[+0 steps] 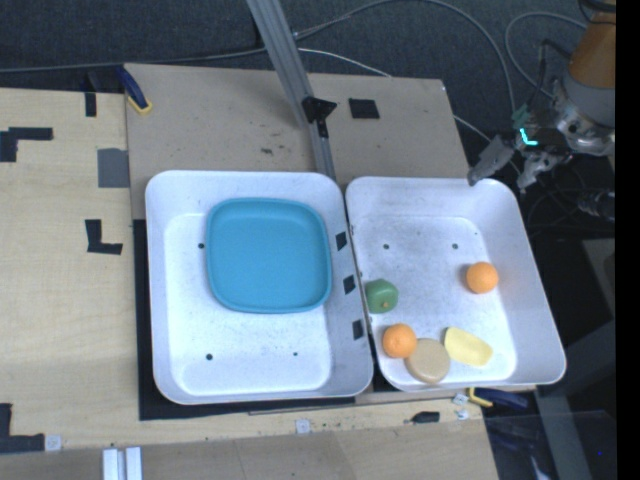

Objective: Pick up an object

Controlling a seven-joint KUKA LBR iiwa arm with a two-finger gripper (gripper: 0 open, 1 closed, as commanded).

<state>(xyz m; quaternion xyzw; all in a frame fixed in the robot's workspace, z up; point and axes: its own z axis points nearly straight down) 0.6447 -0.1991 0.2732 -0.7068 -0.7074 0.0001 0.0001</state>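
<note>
The gripper point(508, 166) is open and holds nothing, up by the right bin's point(520, 223) far corner. A blue plate point(268, 255) lies in the left bin point(170, 268). Five small toys sit in the right bin.

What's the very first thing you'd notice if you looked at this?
The big blue plate jumps out first, lying flat in the left bin. Next come the bright little things in the right bin: two orange balls, a green piece, a yellow piece and a tan disc. The robot's hand hovers at that bin's far right corner.
</note>
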